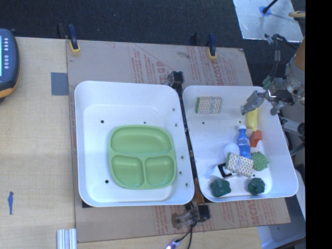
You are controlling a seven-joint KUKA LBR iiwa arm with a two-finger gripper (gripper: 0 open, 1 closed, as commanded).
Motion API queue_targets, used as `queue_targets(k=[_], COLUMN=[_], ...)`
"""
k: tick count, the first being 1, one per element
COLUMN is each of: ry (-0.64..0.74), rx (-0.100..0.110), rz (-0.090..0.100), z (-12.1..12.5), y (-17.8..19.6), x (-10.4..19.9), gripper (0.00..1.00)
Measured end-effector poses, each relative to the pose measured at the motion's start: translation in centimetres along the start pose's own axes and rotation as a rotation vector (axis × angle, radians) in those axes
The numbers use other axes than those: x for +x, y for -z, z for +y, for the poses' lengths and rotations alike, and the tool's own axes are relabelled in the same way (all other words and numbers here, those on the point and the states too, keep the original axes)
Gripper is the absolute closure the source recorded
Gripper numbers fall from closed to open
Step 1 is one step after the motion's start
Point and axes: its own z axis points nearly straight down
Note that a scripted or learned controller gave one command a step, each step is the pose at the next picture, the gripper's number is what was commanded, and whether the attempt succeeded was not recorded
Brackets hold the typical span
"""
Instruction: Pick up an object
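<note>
We locate the tool (258, 101) over the far right corner of the right bin (207, 154), just above the yellow object (251, 118); we cannot tell how it is set. The left bin (88, 139) holds a green divided tray (141, 156). A blue bottle (243, 141) lies mid-bin, touching a patterned pouch (239, 164).

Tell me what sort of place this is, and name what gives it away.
Most likely a robotics lab bench set up for picking trials. Two shallow white bins sit side by side on a cardboard sheet held by clamps; one bin holds a green divided tray, the other small mixed items, with a gripper above them.
</note>
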Motion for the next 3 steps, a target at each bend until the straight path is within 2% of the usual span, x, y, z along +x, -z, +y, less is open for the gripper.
queue_targets(k=[1,2,3], ry=[-0.004,0.008,-0.005], rx=[0.006,0.007,-0.011], rz=[-0.001,0.006,-0.007], z=[-3.1,-1.4,1.8], y=[-5.0,-15.8,-7.4], x=[-4.9,5.1,-3.0], gripper=[0.00,0.00,0.00])
